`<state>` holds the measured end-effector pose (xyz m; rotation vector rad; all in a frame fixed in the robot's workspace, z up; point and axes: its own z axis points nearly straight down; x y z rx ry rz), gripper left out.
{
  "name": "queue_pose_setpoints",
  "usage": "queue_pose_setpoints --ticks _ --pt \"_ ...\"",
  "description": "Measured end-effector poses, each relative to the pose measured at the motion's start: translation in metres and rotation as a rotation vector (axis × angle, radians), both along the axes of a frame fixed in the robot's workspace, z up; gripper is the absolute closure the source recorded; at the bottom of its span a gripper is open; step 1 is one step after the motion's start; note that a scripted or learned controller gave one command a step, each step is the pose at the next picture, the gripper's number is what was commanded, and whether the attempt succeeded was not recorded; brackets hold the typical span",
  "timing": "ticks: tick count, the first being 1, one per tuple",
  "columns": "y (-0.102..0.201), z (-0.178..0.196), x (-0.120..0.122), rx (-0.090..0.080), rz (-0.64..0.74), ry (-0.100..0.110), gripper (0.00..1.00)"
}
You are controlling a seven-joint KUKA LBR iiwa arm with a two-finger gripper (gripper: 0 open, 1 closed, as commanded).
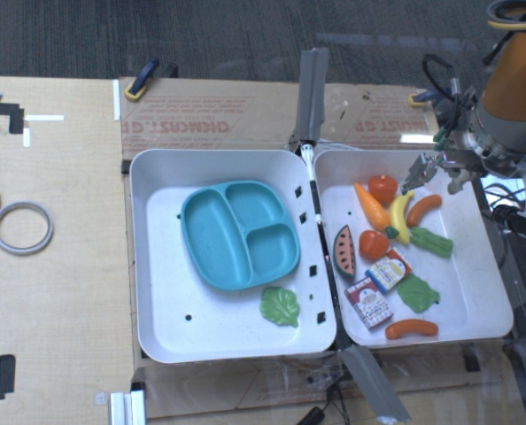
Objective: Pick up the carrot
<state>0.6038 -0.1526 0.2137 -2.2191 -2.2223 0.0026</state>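
Note:
The orange carrot (370, 205) lies slanted in the upper left part of the right bin (475, 326), beside a red tomato (382, 187) and a yellow banana (398, 217). My gripper (437, 172) hovers over the bin's upper right area, to the right of the carrot and apart from it. Its two fingers are spread, with nothing between them.
The right bin also holds a sausage (424, 206), a green pepper (431, 242), a watermelon slice (344, 250), a red fruit (373, 243), small boxes (369, 304), a green leaf (418, 293) and another sausage (412, 328). The left bin (157, 317) holds a teal divided plate (240, 233) and lettuce (280, 306).

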Motion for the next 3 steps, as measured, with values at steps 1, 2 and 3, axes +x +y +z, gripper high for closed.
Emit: queue_pose_setpoints --ticks 1,2,3 --pt "0.059 -0.116 -0.015 0.0 0.255 -0.001 0.0" --pt "0.057 -0.106 -0.015 0.0 0.25 -0.002 1.0" --pt "0.089 -0.008 -0.018 0.0 0.131 -0.001 1.0"
